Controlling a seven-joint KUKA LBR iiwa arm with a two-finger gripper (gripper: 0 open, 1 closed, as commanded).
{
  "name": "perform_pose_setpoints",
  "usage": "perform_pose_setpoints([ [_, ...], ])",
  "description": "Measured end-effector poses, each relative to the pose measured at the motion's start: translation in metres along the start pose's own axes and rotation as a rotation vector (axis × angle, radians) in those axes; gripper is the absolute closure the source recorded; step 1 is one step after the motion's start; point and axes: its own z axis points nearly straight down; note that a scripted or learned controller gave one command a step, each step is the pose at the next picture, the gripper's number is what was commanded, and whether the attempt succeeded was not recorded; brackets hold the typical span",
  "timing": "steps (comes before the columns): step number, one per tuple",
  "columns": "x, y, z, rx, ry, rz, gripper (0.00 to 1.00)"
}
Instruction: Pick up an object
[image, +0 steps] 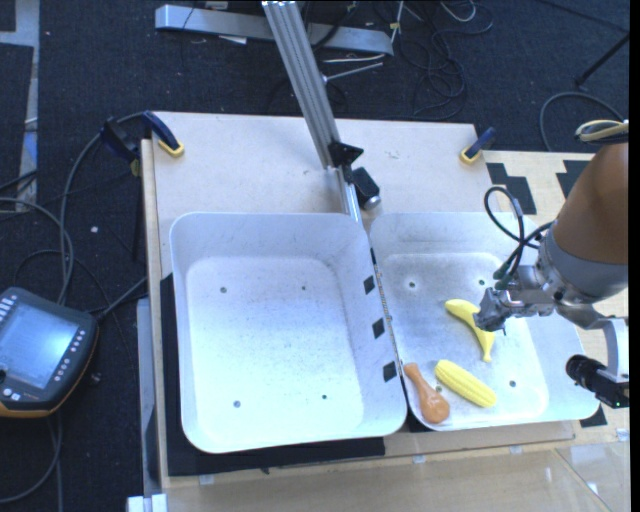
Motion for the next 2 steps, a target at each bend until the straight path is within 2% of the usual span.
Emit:
perform_pose_setpoints([
  [1,0.0,0.0,0.002,0.005,0.001,0.0,1.0],
  [2,0.042,0.039,-0.004,0.004,0.0,-0.003,1.0],
])
